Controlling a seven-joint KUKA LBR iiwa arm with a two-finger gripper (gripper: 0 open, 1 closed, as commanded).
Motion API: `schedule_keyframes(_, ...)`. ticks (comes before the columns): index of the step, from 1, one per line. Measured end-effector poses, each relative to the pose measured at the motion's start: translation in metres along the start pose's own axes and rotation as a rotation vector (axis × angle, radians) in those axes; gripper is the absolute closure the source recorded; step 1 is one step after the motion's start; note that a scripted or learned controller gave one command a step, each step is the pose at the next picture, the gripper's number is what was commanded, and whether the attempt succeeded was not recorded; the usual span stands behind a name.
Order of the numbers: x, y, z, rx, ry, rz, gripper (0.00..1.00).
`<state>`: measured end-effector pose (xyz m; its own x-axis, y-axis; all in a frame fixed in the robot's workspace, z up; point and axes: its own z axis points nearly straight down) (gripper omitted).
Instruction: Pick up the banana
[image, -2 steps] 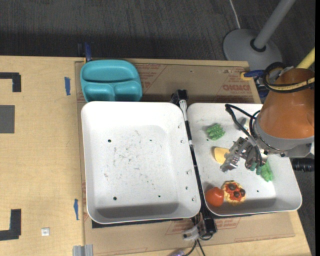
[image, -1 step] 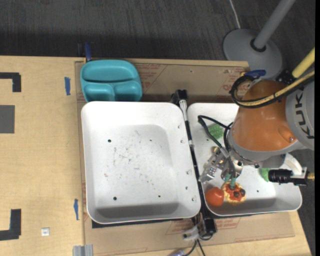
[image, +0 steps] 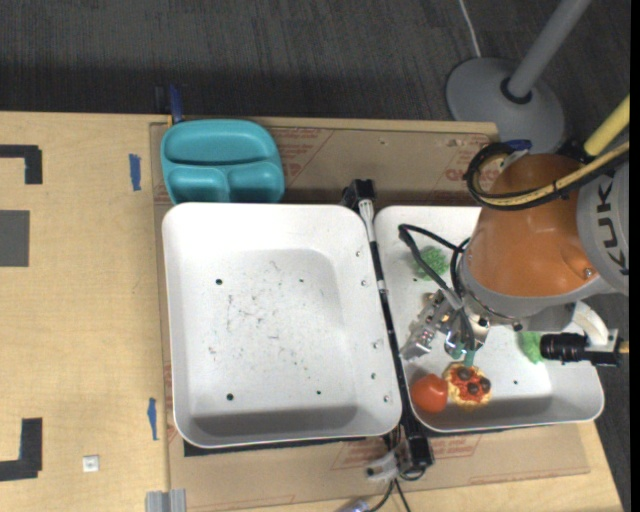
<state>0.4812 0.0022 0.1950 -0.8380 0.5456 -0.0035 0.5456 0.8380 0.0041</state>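
Banana not identifiable, maybe hidden under arm (image: 530, 240) in right bin (image: 560, 405); claw (image: 445, 335) low over bin near tomato (image: 430, 393) and yellow toy (image: 468, 385), grip state can't tell, risk: grabbing wrong item from the clutter.

The light is bright and even. The white bins (image: 265, 320) shine a little. Shadows are soft. Small things look fuzzy.
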Motion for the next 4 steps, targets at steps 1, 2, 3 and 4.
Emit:
schedule_keyframes(1, -0.001, 0.001, -0.010, -0.003, -0.005, 0.001, 1.00)
schedule_keyframes(2, -0.002, 0.002, -0.021, -0.007, -0.010, 0.001, 1.00)
schedule_keyframes(3, -0.004, 0.004, -0.031, -0.010, -0.014, 0.001, 1.00)
schedule_keyframes(4, 0.002, 0.001, 0.001, 0.004, 0.004, 0.252, 1.00)
